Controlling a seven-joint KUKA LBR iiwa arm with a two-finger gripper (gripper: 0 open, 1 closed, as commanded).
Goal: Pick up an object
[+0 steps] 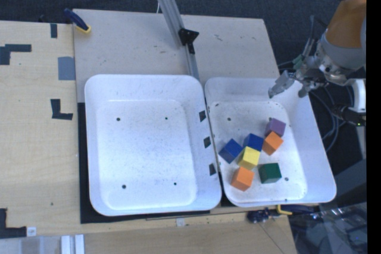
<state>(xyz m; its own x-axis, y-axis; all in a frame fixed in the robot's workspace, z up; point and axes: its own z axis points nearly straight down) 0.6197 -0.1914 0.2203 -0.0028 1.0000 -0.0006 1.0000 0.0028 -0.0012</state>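
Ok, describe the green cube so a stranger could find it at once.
Start at the right-hand white bin, where a cluster of small cubes sits in the near half. The green cube lies at the cluster's near right corner, just right of an orange cube. It is the only green block there.

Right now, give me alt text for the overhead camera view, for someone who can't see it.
The gripper hovers over the far right rim of the right bin, holding nothing. Seven small cubes cluster in that bin: purple, two orange, two blue, yellow and green. The left bin sits alongside it.
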